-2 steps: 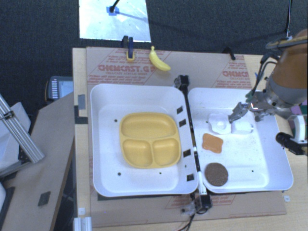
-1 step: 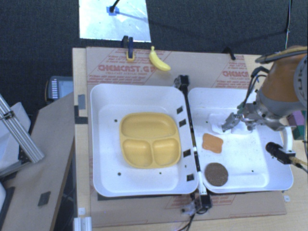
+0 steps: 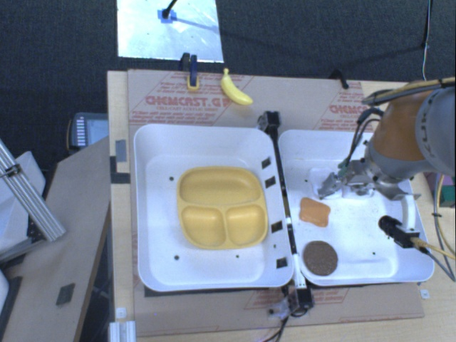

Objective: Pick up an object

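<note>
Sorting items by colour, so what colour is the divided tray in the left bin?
Pale yellow tray, seen in the camera view.

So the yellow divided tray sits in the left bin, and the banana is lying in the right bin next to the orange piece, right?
Not quite. The camera view shows the banana outside both bins, on the board behind them. The yellow divided tray does sit in the left bin, and the orange piece lies in the right bin.
</note>
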Robot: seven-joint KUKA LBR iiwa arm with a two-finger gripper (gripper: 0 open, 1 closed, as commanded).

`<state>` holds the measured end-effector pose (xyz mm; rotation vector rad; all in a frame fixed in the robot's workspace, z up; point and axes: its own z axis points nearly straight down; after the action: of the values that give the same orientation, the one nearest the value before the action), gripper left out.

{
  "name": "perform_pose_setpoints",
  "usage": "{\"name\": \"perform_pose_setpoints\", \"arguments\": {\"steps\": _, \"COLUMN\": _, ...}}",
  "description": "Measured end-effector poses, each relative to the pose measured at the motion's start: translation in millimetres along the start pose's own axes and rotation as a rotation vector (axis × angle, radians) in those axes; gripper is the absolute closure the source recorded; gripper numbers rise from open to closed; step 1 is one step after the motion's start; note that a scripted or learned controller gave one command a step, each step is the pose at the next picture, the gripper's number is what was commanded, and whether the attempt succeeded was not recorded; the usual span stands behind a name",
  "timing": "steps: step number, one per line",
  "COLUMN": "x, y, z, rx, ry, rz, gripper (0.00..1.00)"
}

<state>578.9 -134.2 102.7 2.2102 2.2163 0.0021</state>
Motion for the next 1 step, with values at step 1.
{"name": "perform_pose_setpoints", "arguments": {"steps": 1, "x": -0.9, "y": 2.5, "z": -14.6, "rx": -0.008, "ry": 0.000, "rz": 0.001, "gripper": 1.00}}
